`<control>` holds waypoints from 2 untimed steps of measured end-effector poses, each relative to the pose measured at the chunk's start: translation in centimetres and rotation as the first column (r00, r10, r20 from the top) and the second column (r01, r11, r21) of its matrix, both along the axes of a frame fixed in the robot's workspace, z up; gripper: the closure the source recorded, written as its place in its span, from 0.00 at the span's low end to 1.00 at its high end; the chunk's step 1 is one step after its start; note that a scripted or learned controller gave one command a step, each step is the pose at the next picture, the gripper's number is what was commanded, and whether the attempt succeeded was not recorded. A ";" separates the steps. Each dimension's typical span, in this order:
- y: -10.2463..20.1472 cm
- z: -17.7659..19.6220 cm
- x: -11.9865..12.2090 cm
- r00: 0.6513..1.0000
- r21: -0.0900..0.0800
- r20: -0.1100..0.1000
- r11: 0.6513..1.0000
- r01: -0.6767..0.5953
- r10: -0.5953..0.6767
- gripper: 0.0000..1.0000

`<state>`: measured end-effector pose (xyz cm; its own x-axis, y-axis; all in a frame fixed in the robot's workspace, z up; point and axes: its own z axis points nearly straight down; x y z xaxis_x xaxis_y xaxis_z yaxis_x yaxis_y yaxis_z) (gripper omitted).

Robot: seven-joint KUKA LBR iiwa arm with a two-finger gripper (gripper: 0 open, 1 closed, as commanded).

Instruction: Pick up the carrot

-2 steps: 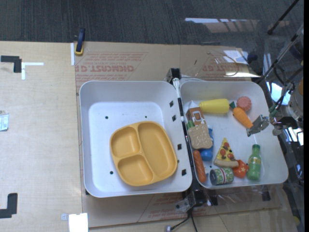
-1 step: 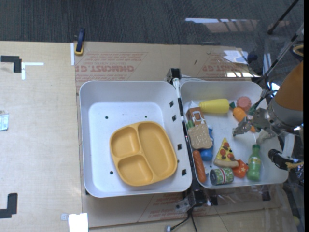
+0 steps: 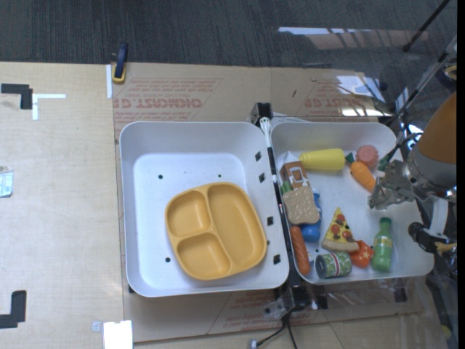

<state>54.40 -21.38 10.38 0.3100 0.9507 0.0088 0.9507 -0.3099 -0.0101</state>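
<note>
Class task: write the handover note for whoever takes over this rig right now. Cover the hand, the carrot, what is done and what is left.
Hand: over the right bin, near its right wall; nothing seen held.
Carrot: lying in the right bin's upper right area, just up-left of the hand, beside the pink round piece.
Done: hand brought close to the carrot.
Left: grasp and lift it.

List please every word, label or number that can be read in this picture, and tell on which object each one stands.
Red print on the cardboard sheet behind the left bin: appears upside down or mirrored, too blurred to quote.
Red print on the cardboard behind the right bin: also reversed, unreadable.
Label on the small can: too small to read.
Label on the green bottle: too small to read.
Nothing else carries readable text.
</note>
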 end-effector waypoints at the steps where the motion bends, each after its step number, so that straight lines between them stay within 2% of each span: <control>1: 7.5 2.5 4.8 0.969 -0.013 0.004 0.969 0.247 -0.247 1.00; 2: 3.2 -1.1 4.0 0.998 -0.011 0.002 0.998 -0.068 0.068 1.00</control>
<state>58.40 -18.16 9.26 0.2446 0.9696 -0.0013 0.9696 -0.2446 -0.0051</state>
